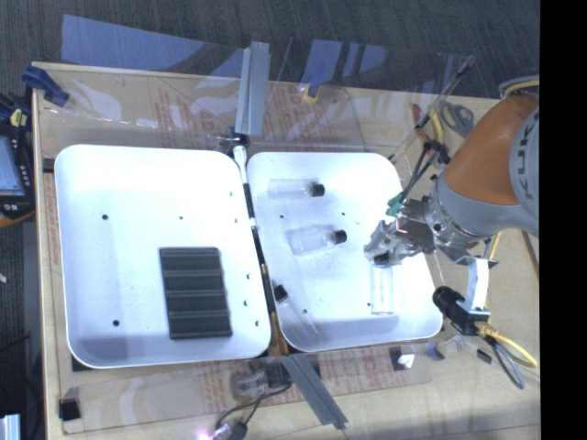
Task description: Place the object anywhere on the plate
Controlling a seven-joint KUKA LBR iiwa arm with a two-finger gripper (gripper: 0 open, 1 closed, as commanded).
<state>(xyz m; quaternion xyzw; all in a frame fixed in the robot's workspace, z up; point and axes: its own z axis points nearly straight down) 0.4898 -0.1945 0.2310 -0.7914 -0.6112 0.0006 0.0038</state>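
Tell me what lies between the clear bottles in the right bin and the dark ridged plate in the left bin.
The two bins' adjoining walls run between them. The plate lies flat in the left bin; both capped bottles lie in the right bin.

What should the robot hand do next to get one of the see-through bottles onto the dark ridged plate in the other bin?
Probably drop straight down onto the clear bottle lying just below the gripper in the right bin and try to grab it. That bottle looks closest, and the dark plate sits far away in the left bin, so nothing can be carried over before a grab works.
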